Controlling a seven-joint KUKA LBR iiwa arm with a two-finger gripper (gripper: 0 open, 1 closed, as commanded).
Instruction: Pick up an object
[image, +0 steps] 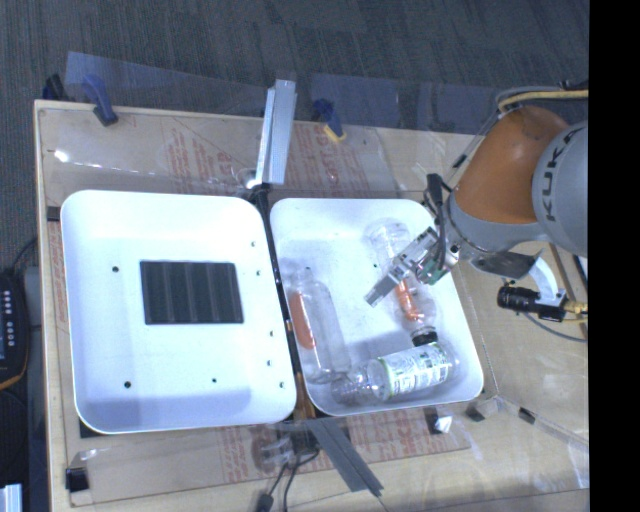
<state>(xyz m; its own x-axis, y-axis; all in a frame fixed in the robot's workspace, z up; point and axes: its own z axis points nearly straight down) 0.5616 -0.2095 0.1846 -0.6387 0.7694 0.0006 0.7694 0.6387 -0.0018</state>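
Observation:
The right bin (290, 225) holds several clear plastic items. A clear bottle with an orange strip (312, 325) lies along the bin's left wall. Another bottle, with a green-and-white label and a black cap (405, 370), lies along the front wall. A small orange-tinted piece (407, 301) lies near the right wall, and a clear round container (385, 238) sits toward the back. My gripper (398, 277) reaches in from the right, low over the bin, between the round container and the orange piece. I see nothing clearly held in it.
The left bin (90, 300) has a dark ribbed rectangle (191, 292) in its floor. A grey bar (275, 130) stands at the back between the bins. Blue clamps (100, 105) sit on the bench's rear edge. A black cable fitting (525, 300) hangs right of the bin.

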